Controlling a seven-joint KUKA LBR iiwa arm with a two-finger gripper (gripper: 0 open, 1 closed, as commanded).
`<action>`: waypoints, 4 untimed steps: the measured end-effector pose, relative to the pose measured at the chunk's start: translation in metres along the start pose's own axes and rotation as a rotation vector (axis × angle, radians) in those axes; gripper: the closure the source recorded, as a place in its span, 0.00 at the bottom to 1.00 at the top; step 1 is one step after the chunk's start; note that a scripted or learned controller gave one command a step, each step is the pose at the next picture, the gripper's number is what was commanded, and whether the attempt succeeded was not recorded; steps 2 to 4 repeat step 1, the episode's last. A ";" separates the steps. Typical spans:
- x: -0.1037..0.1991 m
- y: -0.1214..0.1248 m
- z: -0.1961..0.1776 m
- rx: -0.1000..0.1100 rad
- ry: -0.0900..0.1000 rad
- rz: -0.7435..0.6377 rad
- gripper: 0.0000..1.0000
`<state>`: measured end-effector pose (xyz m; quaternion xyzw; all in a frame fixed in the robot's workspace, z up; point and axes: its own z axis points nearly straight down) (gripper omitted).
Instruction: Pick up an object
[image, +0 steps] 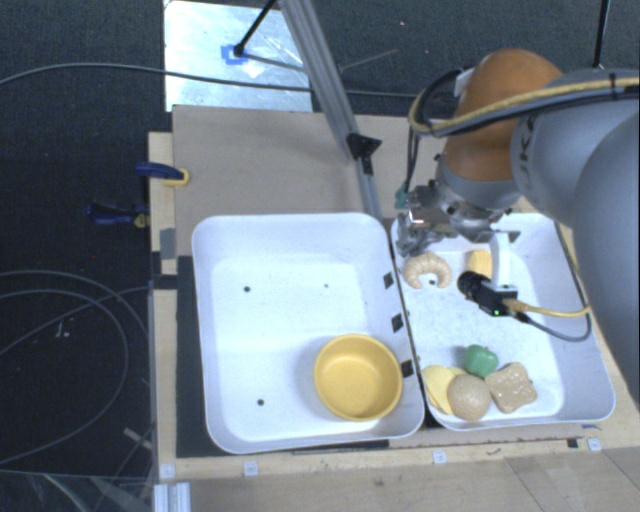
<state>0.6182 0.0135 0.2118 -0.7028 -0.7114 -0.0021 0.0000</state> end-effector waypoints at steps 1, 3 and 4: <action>0.049 -0.011 -0.001 0.003 -0.002 0.003 1.00; 0.049 -0.011 -0.001 0.003 -0.002 0.003 1.00; 0.049 -0.011 -0.001 0.003 -0.002 0.003 1.00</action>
